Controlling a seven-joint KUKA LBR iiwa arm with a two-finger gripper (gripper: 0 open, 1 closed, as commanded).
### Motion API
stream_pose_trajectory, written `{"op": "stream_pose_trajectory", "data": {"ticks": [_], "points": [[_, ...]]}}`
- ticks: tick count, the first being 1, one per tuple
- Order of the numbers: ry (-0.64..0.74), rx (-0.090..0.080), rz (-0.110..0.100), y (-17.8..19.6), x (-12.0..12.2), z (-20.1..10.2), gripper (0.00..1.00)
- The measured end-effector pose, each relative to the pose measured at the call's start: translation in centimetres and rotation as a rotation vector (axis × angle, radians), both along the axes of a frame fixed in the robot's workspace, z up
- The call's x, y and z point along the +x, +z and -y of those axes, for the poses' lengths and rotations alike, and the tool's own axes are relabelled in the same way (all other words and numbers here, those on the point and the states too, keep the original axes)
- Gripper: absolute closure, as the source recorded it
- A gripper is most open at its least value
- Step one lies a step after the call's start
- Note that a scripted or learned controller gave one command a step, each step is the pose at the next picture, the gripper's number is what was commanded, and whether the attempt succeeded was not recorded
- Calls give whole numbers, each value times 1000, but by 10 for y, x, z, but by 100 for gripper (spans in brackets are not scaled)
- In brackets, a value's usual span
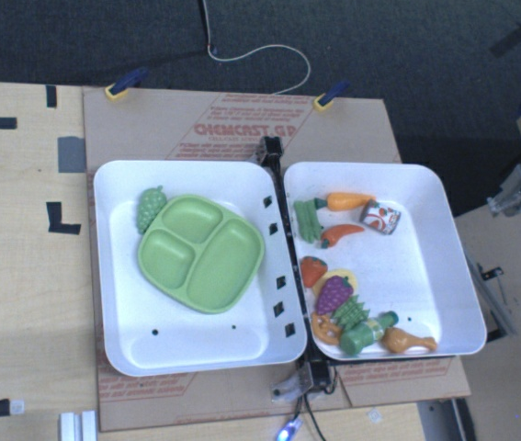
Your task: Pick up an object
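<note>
**Toys lie in both bins, arm off to the right**

The left bin (113,274) holds a green divided plate (200,255), with a knobbly green toy (152,207) touching its far left rim. The right bin (435,265) holds the small toys, crowded along its left wall. A carrot (347,200) lies farthest, with a small can (379,217) just beside it. A green pod (306,219) and an orange pepper (341,235) lie below. Nearer lie purple grapes (332,294) and an orange gourd (407,342). A grey shape past the bin's right wall may be the gripper (510,194). It is well apart from every toy, and I cannot tell its state or whether it has hold of anything.
</note>
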State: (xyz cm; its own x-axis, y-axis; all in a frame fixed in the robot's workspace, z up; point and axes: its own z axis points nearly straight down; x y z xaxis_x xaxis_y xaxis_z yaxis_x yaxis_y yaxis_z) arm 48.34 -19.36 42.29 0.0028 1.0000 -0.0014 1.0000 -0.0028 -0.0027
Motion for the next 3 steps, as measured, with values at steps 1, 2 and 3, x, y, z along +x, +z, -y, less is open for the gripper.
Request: {"op": "stream_pose_trajectory", "data": {"ticks": [1,2,3], "points": [[0,0,-1,-29,0,25,100],[7,-3,14,77,1,5,100],[0,0,0,46,0,32,100]]}}
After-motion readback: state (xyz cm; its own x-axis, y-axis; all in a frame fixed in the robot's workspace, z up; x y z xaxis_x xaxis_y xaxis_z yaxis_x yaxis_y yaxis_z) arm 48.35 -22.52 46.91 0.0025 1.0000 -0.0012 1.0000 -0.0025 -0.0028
